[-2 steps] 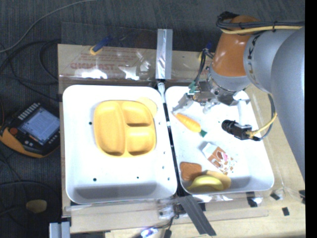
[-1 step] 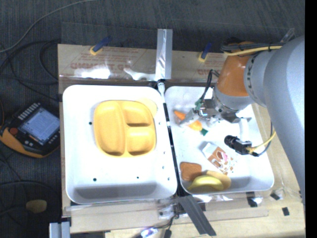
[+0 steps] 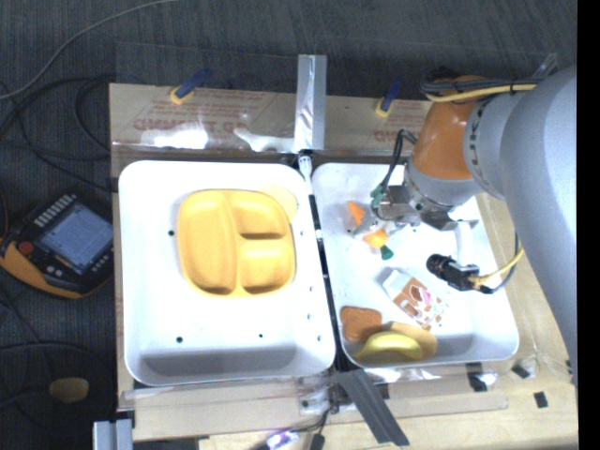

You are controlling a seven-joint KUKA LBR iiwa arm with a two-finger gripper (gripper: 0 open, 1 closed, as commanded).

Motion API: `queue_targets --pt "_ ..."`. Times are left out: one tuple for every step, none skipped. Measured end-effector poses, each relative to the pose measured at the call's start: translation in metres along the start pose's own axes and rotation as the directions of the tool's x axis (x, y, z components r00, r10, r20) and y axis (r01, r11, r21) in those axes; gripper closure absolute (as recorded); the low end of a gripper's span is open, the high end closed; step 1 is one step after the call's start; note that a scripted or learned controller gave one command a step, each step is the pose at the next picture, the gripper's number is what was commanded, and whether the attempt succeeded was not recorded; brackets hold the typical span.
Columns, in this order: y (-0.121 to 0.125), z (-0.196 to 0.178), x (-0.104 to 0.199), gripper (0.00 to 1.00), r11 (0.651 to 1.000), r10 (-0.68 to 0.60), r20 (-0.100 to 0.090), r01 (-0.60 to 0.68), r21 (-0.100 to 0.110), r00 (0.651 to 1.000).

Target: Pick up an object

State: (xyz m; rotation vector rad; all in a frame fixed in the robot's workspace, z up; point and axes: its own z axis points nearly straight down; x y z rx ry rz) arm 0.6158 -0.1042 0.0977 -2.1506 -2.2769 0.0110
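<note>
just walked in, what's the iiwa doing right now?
The arm reaches in from the right, with its tool low over the right bin, near a small orange piece and an orange-and-green piece. Nothing is visibly held. Nearer the front of that bin lie a printed packet, a brown round item and a yellow banana-like item. The left bin holds a yellow divided tray.

I see a tray [image 3: 236, 242] in the left bin [image 3: 150, 345]. In the right bin [image 3: 487, 331], a carton [image 3: 415, 299] lies behind the banana [image 3: 392, 346], cookie [image 3: 360, 322] just left.
</note>
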Motion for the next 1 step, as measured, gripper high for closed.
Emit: queue_targets --pt "0.0244 -0.1544 0.0431 1.00 0.992 -0.125 0.004 0.126 -0.004 0.992"
